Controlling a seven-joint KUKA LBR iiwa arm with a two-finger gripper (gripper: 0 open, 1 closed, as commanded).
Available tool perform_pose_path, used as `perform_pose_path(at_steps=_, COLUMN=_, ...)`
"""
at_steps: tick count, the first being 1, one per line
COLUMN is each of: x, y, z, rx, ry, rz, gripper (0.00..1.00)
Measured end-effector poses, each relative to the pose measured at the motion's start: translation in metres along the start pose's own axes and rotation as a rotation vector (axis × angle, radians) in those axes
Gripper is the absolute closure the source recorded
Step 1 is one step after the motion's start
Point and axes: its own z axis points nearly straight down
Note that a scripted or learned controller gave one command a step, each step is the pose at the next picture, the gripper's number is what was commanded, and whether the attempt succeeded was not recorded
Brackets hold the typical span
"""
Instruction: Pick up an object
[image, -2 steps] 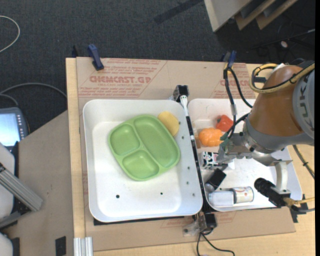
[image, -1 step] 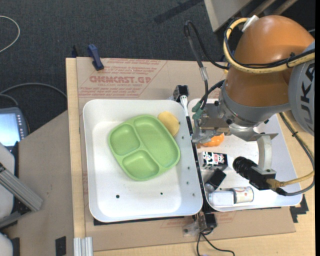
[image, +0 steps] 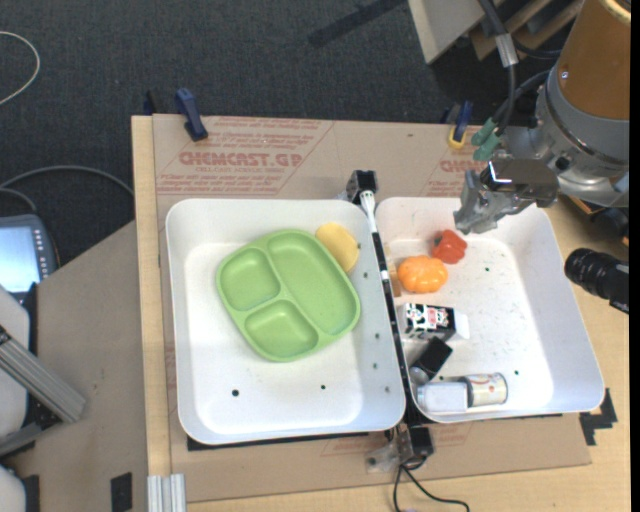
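green tray (image: 288, 295) fills left bin (image: 190, 300); right bin (image: 540, 330) holds red pepper (image: 450, 246); gripper (image: 473, 222) grasps nothing.

red pepper (image: 450, 246), orange pepper (image: 422, 274), right bin

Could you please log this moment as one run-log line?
tool: above right bin, near red pepper | grasp: none seen | left bin: green divided plate
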Motion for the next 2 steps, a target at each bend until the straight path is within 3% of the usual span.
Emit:
perform_pose_path(at_steps=1, x=0.075, y=0.000, z=-0.021, rx=0.009, ry=0.002, rz=-0.008, gripper=1.00)
perform_pose_path(at_steps=2, x=-0.006, y=0.000, z=-0.071, rx=0.006, ry=-0.002, rz=0.007, gripper=1.00)
